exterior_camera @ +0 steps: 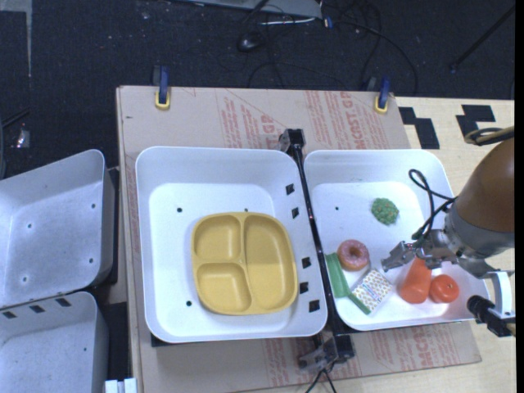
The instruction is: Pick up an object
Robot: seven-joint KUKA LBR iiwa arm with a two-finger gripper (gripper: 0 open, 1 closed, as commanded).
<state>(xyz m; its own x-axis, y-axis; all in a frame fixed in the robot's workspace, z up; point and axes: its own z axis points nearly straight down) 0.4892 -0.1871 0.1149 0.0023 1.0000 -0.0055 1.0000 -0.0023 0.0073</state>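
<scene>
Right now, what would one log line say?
arm: over right bin | gripper: by orange carrot | nearby: donut | yellow plate: left bin

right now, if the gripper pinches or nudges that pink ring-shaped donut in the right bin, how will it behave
The pink ring-shaped donut lies flat on the floor of the right white bin, so a nudge would probably slide it, not roll it. It looks like a small toy, likely light. Its rounded rim may slip from the gripper unless pinched across the ring.
</scene>
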